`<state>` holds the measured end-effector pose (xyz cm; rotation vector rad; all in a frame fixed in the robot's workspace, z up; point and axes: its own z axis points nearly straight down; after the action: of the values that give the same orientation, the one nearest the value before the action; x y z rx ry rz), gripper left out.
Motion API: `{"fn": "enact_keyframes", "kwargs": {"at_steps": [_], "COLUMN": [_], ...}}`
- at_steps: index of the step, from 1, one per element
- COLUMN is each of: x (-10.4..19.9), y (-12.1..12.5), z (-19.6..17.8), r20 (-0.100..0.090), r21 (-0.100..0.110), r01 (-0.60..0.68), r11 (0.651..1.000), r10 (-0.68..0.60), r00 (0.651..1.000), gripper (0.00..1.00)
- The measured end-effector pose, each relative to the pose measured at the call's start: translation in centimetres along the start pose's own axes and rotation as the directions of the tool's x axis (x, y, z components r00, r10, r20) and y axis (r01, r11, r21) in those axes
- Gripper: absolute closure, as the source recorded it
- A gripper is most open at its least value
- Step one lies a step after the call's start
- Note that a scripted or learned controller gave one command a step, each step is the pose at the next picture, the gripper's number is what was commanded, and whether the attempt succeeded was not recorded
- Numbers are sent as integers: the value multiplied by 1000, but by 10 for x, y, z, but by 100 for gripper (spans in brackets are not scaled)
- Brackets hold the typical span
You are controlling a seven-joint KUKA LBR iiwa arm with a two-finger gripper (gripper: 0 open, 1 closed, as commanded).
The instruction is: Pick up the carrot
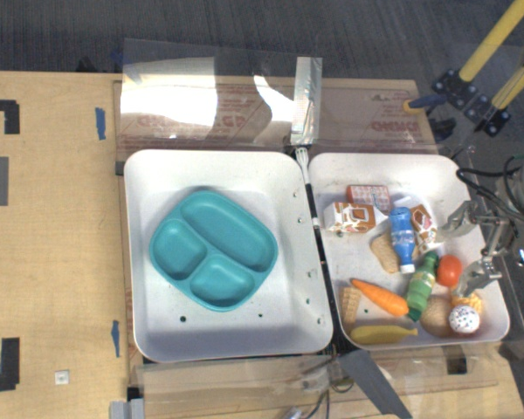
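The carrot (381,297) is orange with a pointed tip and lies slanted in the front part of the right bin (336,177). It sits between a waffle-like piece (353,302) and a green bottle (422,286). My gripper (472,249) hangs at the bin's right edge, to the right of the carrot and apart from it. Its two metal fingers (459,220) are spread open, and nothing sits between them. A red tomato (450,271) lies just left of the lower finger.
Crowded around the carrot in the right bin are a blue bottle (403,238), a snack box (368,197), a yellow banana (382,332) and a white dotted ball (463,319). The left bin (148,321) holds a teal divided plate (213,248).
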<state>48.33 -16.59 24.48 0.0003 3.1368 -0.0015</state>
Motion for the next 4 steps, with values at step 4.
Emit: {"fn": "enact_keyframes", "kwargs": {"at_steps": [4], "x": [-10], "y": [69], "z": [155], "r20": [6], "r21": [7], "r01": [773], "r11": [634], "r10": [-773], "r00": [634], "gripper": [0]}}
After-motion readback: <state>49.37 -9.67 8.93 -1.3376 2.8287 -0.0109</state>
